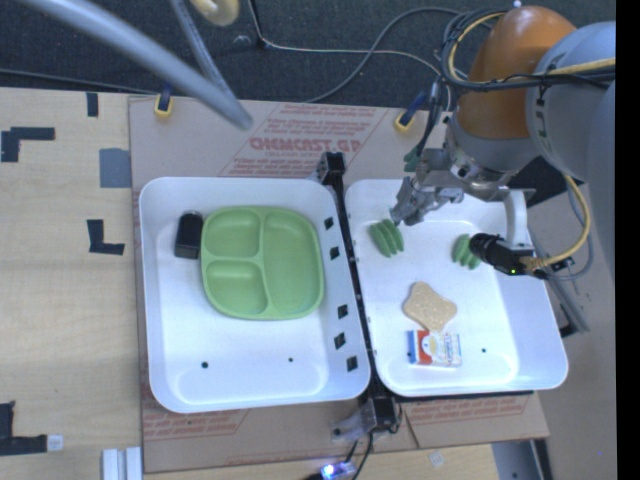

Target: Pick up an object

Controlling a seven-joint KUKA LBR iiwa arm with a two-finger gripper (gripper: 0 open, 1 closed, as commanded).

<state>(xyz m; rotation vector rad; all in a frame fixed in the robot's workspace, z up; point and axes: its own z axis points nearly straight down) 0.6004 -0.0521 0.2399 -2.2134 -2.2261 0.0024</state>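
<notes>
My gripper (408,214) hangs over the far left part of the right bin (520,363). Its tip sits just above and to the right of a green ridged object (386,237) lying near the bin's left wall. A second green object (464,252) lies to the right, beside a black part of the arm. A tan bread-shaped piece (431,307) rests in the middle of the bin, and a small red, white and blue packet (435,348) lies just in front of it. Nothing shows between the fingers.
The left bin (170,358) holds a green divided plate (263,262) and a small black block (188,235) by the plate's left edge. A black divider with clips (343,268) runs between the bins. Cables trail behind the bench.
</notes>
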